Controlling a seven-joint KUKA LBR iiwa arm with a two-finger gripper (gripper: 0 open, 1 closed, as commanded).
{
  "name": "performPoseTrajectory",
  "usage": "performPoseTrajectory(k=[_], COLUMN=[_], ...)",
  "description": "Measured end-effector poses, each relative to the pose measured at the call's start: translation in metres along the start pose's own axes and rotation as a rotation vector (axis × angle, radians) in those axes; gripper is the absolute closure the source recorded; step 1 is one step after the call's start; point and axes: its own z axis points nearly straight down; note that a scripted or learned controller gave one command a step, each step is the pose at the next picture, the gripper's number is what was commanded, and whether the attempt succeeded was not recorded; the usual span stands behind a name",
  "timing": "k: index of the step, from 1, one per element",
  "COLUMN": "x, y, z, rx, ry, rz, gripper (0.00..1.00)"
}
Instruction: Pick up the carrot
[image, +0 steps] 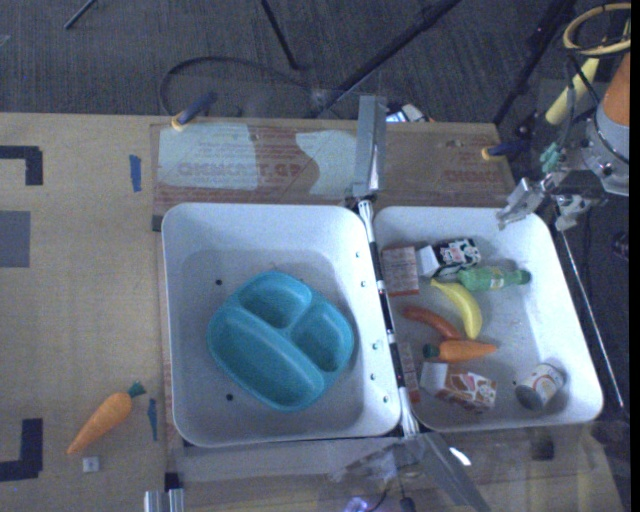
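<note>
Carrot (460, 351) in right bin (578, 330)

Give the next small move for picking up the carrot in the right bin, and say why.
Probably bring the gripper down-left over the carrot. It hangs at the right bin far corner, while the carrot lies near the front, beside the banana.

The grey KUKA arm with the orange band (620, 100) enters at the upper right, and its wrist is above the far right corner of the right shallow white bin (575, 330). The metal two-finger gripper (520, 203) is at the end of the wrist, just over that bin's far rim, near its corner. It points to the left and a little downward. The gripper looks small and blurred here.
</note>
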Motion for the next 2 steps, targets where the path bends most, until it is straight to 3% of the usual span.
performPoseTrajectory(k=[1, 2], x=[-0.008, 0.041], y=[-0.032, -0.103], z=[0.147, 0.192], rx=[-0.001, -0.036], ry=[0.000, -0.019], rz=[-0.336, -0.721], gripper=[0.00, 0.00])
